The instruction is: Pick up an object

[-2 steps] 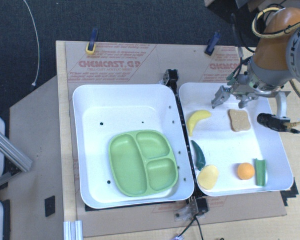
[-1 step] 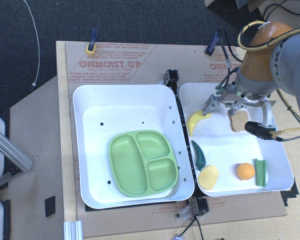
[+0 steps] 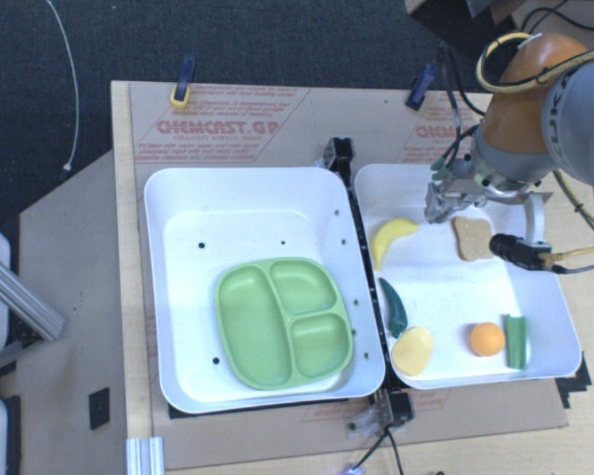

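Objects are lying in your right bin (image 3: 544,359): a yellow banana (image 3: 392,237), a tan bread slice (image 3: 470,237), an orange (image 3: 487,338), a green stick (image 3: 516,341), a teal piece (image 3: 394,308), a pale yellow piece (image 3: 412,350). Your gripper (image 3: 445,204) is hovering near the banana; its grip is unclear. The left bin (image 3: 178,206) is holding a green divided plate (image 3: 282,320).

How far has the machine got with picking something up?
Nothing looks picked up yet. The grey arm's pincer hangs low over the right white bin, between the curved yellow banana and the tan bread slice, which both lie on the bin floor. I cannot see anything between its fingers. The grab and the lift are left.
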Robot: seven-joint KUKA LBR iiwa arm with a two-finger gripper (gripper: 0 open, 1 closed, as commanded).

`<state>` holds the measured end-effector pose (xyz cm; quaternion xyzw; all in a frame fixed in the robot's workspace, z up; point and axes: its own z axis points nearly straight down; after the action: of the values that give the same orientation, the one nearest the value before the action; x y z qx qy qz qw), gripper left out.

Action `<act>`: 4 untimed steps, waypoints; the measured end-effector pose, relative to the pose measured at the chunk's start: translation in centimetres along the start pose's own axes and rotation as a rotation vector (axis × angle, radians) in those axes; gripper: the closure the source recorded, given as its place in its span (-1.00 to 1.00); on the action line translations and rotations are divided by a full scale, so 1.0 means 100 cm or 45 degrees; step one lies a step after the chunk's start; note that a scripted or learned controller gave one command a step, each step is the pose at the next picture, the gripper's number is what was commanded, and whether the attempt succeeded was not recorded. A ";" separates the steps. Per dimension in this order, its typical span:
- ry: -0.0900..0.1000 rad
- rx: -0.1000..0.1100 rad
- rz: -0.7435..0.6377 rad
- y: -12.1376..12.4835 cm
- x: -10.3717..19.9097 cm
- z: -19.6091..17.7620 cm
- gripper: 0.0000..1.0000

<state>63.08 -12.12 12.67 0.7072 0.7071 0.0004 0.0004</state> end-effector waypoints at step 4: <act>0.002 0.005 -0.004 -0.004 0.034 -0.145 1.00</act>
<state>62.62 -8.70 27.17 0.7059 0.7083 -0.0005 -0.0014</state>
